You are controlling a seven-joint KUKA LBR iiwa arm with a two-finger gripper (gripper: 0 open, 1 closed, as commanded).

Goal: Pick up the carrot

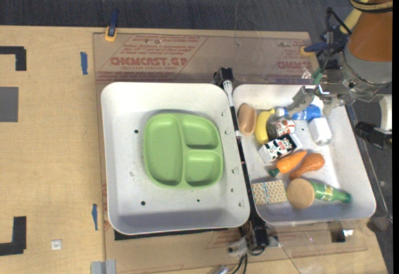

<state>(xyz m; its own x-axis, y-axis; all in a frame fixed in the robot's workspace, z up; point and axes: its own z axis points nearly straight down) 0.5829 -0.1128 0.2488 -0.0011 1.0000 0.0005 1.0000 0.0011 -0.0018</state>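
Observation:
The carrot [300,162] is orange with a short green stub at its left end. It lies slantwise in the middle of the right bin [365,173], touching a black, white and red carton [278,139] on its upper left. My gripper [310,97] hangs over the far part of the same bin, above a blue and white item [308,113]. It is well back from the carrot and apart from it. The orange band of the arm [371,35] is at the upper right.
Around the carrot lie a yellow banana [263,126], a brown bun [247,118], a white bottle [320,130], a round cork-coloured disc [300,193], a green bottle [328,193] and a cracker packet [268,193]. The left bin [118,141] holds a green divided plate [184,149].

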